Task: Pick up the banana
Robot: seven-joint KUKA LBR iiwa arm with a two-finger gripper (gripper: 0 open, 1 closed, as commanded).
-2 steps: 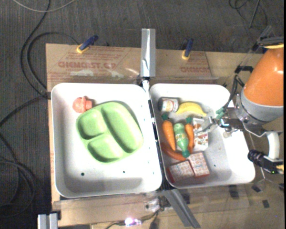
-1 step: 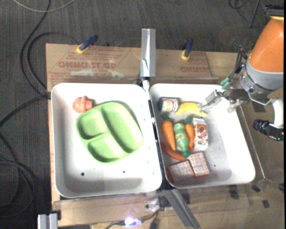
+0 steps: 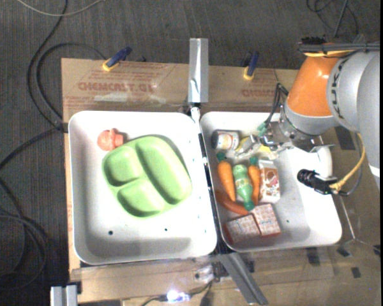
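Two white bins are seen from above. In the right bin (image 3: pixel 319 231), the banana (image 3: pixel 247 146), pale yellow and partly hidden, lies near the far wall among a can (image 3: pixel 225 139), carrots (image 3: pixel 226 178) and a green bottle (image 3: pixel 242 182). The gripper (image 3: pixel 272 137) is lowered just beside it; its opening cannot be told. The banana is judged light, smooth and curved, best taken across its middle.

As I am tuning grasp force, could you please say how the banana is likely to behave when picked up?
The banana looks like a small, smooth toy, so probably stiff, light and somewhat slippery. Lying close beside the can, it may nudge that when lifted.
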